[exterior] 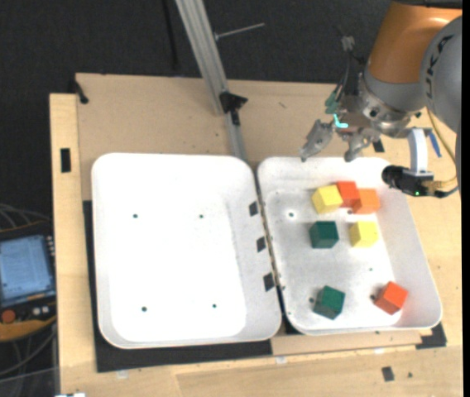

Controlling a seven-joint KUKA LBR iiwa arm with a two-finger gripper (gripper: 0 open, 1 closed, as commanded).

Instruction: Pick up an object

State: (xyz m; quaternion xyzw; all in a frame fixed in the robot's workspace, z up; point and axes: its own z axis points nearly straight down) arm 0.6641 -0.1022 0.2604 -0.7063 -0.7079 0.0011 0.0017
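Note:
My gripper (334,145) hangs above the far rim of the right bin (409,246), its two fingers spread open with nothing between them. In that bin lie several blocks: a yellow block (328,198) beside a red-orange block (348,193) and an orange block (366,201) near the far side, a dark green block (323,235) and a second yellow block (363,233) in the middle, another green block (329,302) and an orange-red block (390,297) near the front. The gripper is just behind the yellow and red-orange blocks, apart from them.
The left bin (177,246) lies beside the right one, sharing a hinged middle edge. A slanted metal pole (206,48) rises behind the bins. A handheld control pendant (16,275) sits off the bench at the left.

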